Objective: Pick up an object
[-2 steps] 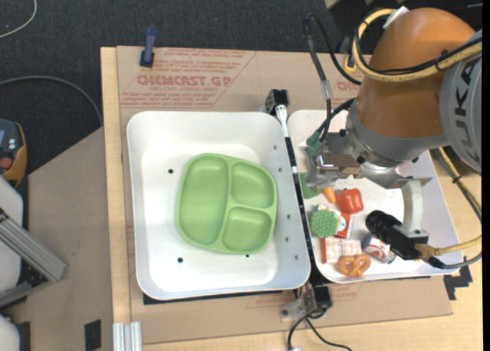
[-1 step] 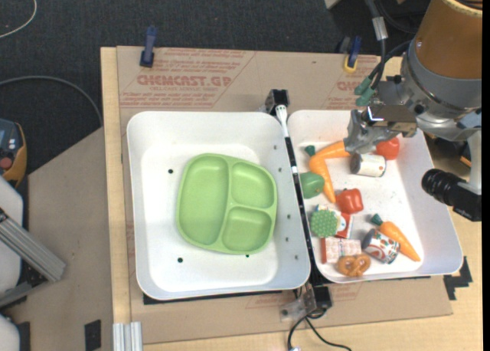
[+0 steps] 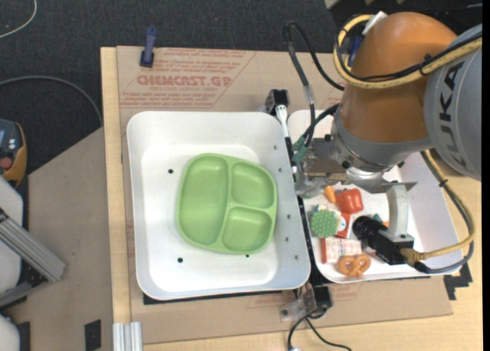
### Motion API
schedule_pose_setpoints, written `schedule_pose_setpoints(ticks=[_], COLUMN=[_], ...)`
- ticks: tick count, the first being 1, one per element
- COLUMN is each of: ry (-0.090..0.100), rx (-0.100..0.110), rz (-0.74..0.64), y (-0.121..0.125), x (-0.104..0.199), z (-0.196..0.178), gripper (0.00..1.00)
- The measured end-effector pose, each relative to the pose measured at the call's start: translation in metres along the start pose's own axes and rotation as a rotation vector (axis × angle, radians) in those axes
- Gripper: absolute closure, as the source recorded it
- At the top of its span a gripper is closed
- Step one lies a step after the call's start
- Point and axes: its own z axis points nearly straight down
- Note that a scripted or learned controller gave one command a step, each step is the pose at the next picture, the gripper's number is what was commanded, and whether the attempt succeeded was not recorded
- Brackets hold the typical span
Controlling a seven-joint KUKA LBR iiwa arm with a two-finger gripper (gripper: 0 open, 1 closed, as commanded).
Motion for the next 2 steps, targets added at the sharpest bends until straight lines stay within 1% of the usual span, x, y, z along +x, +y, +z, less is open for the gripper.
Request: schedule_pose_setpoints(ticks=[1, 2], ry=[0.002, -0.001], rx=[-0.024, -0.018], rz=[0.002, 0.006], y=[0.001, 0.0], x=[-0.017, -0.047], z=[-0.105, -0.117], gripper=[1.0, 1.0])
